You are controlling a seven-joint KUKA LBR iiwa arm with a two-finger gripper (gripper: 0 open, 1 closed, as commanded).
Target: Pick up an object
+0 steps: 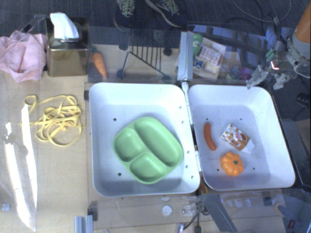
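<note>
An open, empty gripper [266, 77] is seen above the right bin's [262, 103] far edge; a pumpkin [232, 164] lies inside.

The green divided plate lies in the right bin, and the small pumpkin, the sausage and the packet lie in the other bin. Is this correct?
Not quite. The camera view shows the green divided plate in the left bin; the pumpkin, sausage and packet lie in the right bin.

No legible text anywhere.
</note>
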